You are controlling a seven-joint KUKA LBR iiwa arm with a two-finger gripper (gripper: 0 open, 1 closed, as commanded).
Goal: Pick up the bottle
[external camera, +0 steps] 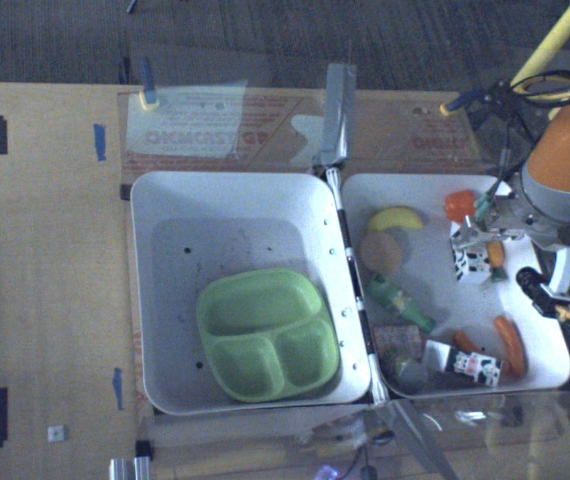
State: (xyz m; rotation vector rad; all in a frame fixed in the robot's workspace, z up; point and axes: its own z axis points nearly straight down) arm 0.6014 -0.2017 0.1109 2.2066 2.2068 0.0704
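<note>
Right white bin [555, 373]: crowded. Green plastic bottle [401, 304] hemmed by brown round potato [381, 252] above, dark crumpled packet [398, 343] below, bin wall just left; open floor to its right. Left white bin [165, 208]: green divided tray [265, 333] fills lower part, bare floor above.

Green tray [263, 332] looks matt plastic; bins [155, 298] smooth, perhaps plastic.
</note>
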